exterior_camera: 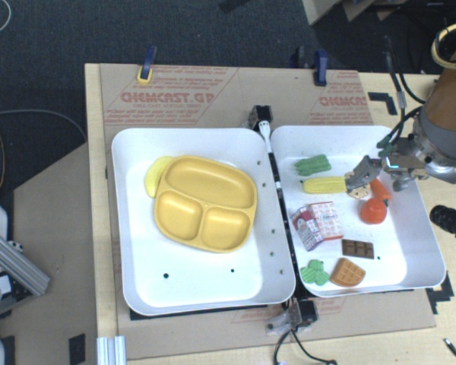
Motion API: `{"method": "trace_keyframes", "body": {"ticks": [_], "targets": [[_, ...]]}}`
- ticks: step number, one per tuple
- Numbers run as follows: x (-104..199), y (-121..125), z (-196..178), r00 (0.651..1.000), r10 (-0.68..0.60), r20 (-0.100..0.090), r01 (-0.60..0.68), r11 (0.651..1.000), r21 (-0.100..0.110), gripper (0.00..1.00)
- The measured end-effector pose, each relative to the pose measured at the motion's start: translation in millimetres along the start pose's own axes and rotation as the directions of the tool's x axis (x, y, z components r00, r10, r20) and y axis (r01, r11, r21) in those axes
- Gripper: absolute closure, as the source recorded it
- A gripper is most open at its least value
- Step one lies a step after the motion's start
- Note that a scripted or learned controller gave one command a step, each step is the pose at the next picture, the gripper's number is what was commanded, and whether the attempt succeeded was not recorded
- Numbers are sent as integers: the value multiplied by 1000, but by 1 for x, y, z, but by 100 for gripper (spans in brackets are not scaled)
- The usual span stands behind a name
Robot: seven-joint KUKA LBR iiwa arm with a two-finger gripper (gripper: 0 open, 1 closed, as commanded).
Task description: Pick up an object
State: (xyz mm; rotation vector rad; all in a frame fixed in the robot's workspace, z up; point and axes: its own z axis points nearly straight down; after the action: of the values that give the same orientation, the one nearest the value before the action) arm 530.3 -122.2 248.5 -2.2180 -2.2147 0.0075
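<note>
Gripper [362,179] low over right bin [410,268], beside corn cob [324,185] and red tomato [373,211]; whether it grips anything, cannot tell. Yellow divided tray [204,202] lies in left bin [137,265].

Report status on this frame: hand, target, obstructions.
Hand low in right bin, finger state unclear. Nothing seen held. Nearest: corn cob, tomato. Carrot crowds it.

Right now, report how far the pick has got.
Done: the grey two-finger gripper has reached into the right white bin, beside the yellow toy corn cob and the red toy tomato. In hand: nothing visibly between its fingers. Left: grasp an object and lift it.
</note>
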Motion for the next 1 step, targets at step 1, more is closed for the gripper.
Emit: {"method": "trace_keyframes", "body": {"ticks": [1], "targets": [[0, 2, -4, 1000, -2, 1, 2, 1000, -8, 0]]}}
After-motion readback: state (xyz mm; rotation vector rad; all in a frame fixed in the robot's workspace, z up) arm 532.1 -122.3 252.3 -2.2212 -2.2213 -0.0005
